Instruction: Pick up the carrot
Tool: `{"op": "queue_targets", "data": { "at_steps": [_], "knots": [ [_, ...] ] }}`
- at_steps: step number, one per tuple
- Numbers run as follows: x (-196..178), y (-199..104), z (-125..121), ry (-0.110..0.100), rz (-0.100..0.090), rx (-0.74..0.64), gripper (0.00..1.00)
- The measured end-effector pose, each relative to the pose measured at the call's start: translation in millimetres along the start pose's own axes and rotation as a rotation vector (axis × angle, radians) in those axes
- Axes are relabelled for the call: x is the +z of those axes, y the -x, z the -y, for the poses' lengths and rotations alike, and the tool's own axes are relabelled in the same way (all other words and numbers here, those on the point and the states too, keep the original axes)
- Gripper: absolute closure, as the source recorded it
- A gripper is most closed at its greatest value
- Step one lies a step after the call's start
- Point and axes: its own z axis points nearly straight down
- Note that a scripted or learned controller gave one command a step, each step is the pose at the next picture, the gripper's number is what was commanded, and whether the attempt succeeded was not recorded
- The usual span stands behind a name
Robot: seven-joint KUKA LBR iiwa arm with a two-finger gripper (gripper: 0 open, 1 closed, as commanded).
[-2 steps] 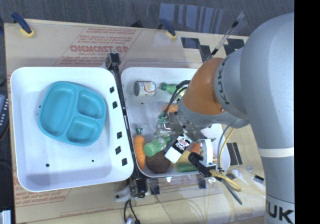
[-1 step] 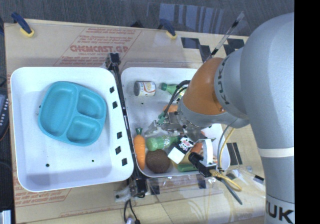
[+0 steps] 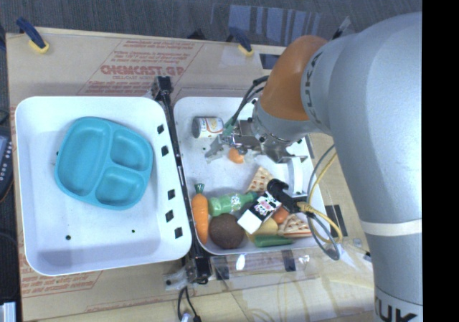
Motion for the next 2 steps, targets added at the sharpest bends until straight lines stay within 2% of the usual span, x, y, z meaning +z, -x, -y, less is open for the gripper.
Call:
{"op": "queue_targets", "data": {
  "at_steps": [1, 2],
  "knots": [
    [58, 48, -23, -0.005, 0.003, 0.351, 0.0],
    [47, 46, -24, -0.008, 0.0, 0.339, 1.0]
  ]
}}
